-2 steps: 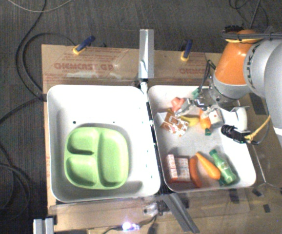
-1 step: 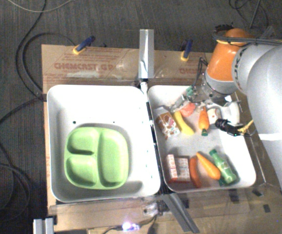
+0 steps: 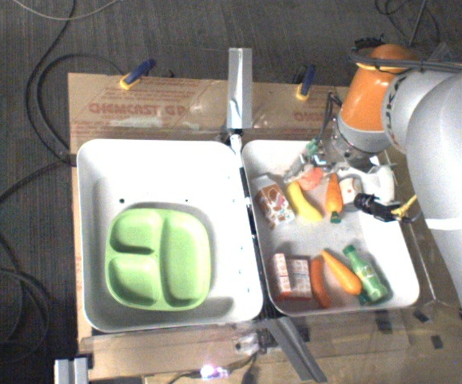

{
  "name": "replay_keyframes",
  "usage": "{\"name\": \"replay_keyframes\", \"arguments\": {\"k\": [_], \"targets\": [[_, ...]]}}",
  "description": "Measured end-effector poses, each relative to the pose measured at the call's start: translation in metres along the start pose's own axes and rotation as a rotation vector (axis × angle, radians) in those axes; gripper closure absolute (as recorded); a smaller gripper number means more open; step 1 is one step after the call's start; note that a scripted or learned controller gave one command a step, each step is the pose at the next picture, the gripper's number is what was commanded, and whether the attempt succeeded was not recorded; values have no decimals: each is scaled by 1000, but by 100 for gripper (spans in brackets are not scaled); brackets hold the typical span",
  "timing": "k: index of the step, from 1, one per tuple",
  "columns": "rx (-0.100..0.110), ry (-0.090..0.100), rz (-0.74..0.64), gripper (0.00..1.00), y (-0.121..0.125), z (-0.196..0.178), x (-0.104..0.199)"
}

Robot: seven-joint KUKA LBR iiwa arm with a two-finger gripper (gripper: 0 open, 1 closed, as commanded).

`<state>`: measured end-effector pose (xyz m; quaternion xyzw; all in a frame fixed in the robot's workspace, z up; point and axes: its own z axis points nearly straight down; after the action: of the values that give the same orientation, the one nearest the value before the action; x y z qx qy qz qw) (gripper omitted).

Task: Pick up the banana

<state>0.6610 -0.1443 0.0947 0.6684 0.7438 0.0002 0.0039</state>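
Crowded right bin [image 3: 411,282]: banana [image 3: 304,202] mid-far, just left of gripper [image 3: 325,165]; jaw state cannot be told.

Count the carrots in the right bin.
3: one carrot upright beside the banana near the gripper, two at the front by the green bottle. Others may hide under the arm.

Probably a robotics lab: clamped cardboard base [image 3: 167,110] under white bins [image 3: 87,214], loose cables [image 3: 47,126] across grey carpet [image 3: 15,254].
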Motion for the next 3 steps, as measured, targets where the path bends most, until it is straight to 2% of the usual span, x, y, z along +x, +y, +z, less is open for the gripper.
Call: {"name": "replay_keyframes", "arguments": {"k": [1,2,3], "targets": [[-11,0,134,100,-30,4,34],[-10,-2,128,100,-130,2,9],[-20,3,528,100,-165,1,40]]}}
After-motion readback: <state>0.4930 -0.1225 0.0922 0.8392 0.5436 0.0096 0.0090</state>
